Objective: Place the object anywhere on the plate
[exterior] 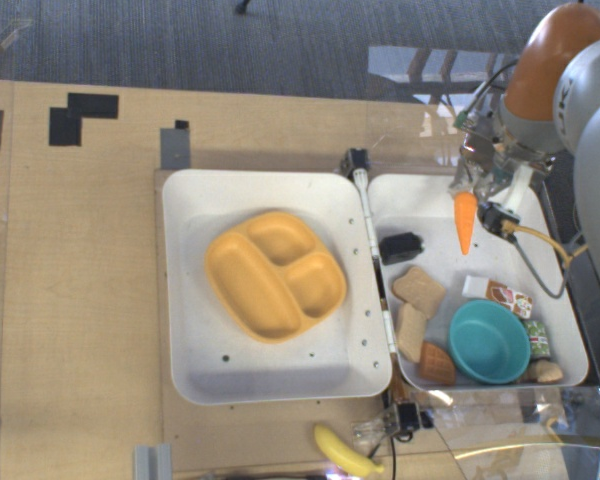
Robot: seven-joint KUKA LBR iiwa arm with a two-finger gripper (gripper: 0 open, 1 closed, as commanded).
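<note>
An orange divided plate [275, 273] lies in the middle of the left white bin [195, 373]. Above the back of the right bin [576, 363], my gripper [470, 186] is shut on the thick end of an orange carrot [464, 225]. The carrot hangs point down from the fingers. It sits well to the right of the plate, across the divider between the bins.
The right bin holds a black object [400, 245], two tan bread slices [418, 288], a brown piece [437, 363], a teal bowl [490, 341] and small boxes [510, 299]. A banana [345, 453] lies on the bench in front of the bins.
</note>
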